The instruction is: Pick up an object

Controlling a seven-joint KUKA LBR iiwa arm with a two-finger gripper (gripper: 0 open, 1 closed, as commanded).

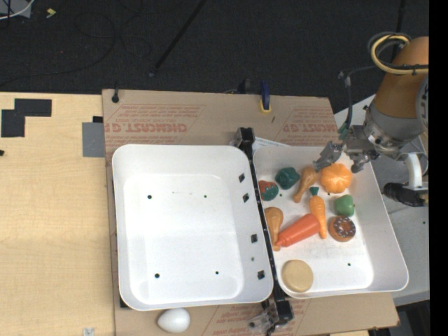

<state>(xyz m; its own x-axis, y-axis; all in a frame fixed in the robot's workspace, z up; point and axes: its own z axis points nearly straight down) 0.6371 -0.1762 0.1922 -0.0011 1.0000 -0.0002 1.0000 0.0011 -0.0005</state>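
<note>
So the pick looks like it's at the grab stage, nothing lifted yet. The gripper [343, 156] hangs over the right bin [392, 257] with its jaws spread wide, and the orange [336, 178] sits right below, more or less between them, resting on the bin floor. Closing and lifting are left. It's a round, bright orange toy fruit, smooth-looking, probably prone to rolling away.

Toy food [311, 212] in right bin [392, 257]
</note>
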